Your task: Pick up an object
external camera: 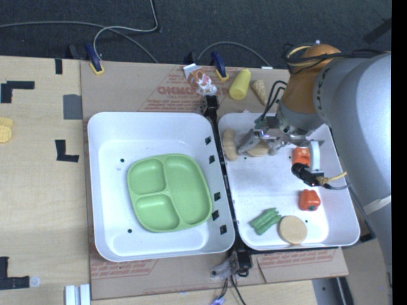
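The pincer (257, 142) is down in the right bin (273, 183), near its top edge, and its fingers sit on both sides of a tan roll (257, 149); they look closed on it. Below the roll lie an orange pepper (309, 199), a green bean pod (264, 220) and a round cookie (293, 229). The left bin (108, 170) holds a green plate (168, 192). Above the right bin, red letters are printed on the cardboard (166, 91) on the desk, too blurry to read.
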Robot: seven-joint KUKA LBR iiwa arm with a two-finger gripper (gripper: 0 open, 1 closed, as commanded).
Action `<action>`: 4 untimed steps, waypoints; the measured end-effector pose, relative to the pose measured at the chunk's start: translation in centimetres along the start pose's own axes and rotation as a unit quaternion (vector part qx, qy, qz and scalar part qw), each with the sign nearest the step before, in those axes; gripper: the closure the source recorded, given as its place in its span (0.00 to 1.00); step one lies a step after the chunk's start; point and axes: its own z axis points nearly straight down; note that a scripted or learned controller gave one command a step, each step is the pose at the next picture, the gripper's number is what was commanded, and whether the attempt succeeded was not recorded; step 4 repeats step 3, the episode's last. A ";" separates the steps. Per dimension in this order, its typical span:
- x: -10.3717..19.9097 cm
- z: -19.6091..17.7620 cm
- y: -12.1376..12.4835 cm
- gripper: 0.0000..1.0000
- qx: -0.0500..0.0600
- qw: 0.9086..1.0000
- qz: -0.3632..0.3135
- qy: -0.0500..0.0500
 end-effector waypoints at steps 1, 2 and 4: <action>1.8 0.1 2.3 0.00 0.001 1.000 0.000 -0.001; 2.5 0.1 2.2 0.00 0.002 1.000 0.001 -0.001; 2.5 -0.8 2.1 1.00 0.002 1.000 0.001 -0.002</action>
